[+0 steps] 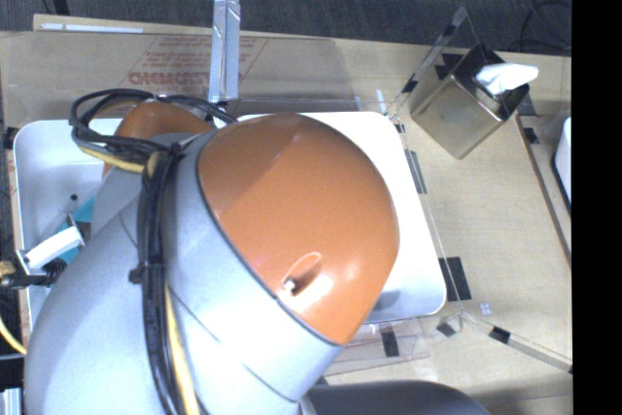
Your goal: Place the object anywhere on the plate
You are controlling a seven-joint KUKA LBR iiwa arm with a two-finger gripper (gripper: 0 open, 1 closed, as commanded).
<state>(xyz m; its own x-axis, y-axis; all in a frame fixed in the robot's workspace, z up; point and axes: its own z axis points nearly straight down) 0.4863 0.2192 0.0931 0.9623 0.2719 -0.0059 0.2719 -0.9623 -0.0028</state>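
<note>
one arm [117, 326] is counted, with two orange parts on it: a large dome [301, 209] close under the camera and a smaller orange section [160, 120] beyond it. a bundle of black cables [112, 123] loops along the arm toward that smaller section. two white bins sit on the bench [505, 238]: the left bin [29, 165] shows along its left edge, the right bin [416, 248] along its right edge and near right corner. the arm lies across both, so what is in them cannot be told, nor where the object lies. i cannot tell how the gripper stands. at the bench's far edge stands one upright metal post [225, 49]; near the far right corner sits one tilted metal box [462, 112].
</note>
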